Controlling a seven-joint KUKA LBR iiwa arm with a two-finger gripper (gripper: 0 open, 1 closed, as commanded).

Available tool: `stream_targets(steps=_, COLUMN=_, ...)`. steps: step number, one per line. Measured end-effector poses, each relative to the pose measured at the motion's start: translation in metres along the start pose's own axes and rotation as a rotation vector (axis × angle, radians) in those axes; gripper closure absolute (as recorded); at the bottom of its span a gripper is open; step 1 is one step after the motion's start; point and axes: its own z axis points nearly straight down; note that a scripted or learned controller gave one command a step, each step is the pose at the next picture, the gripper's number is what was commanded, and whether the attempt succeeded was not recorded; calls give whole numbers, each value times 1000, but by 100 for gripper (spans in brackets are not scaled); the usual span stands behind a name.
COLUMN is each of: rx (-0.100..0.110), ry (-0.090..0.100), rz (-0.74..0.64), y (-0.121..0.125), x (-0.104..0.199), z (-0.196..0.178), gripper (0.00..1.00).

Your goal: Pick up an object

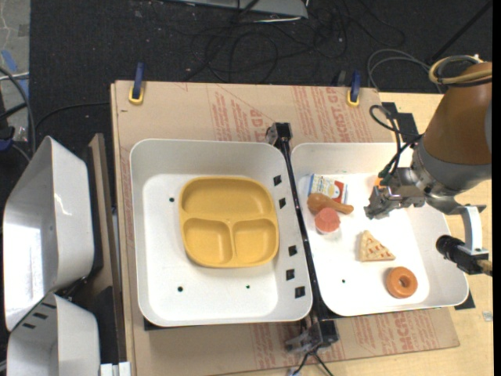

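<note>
Several toy foods lie in the right bin [438,296]. A white carton with a red label [326,187] sits at the upper left. Just below it lie a brown drumstick [329,204] and a red round piece [327,221]. A waffle wedge [374,248] lies in the middle and a glazed doughnut [401,282] at the lower right. My gripper [380,207] hangs over the bin's middle, right of the drumstick and above the waffle wedge. Nothing shows between its dark fingers.
The left bin [156,288] holds a yellow divided tray [229,220]. A black divider [293,210] runs between the two bins. The arm's orange and grey body [462,131] stands over the right bin's upper right corner. White boxes [47,233] stand at the far left.
</note>
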Motion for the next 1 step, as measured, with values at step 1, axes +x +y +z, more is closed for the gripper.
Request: stream_targets(steps=1, rx=-1, ry=-1, rz=1, y=-3, x=-2, z=-44, gripper=100)
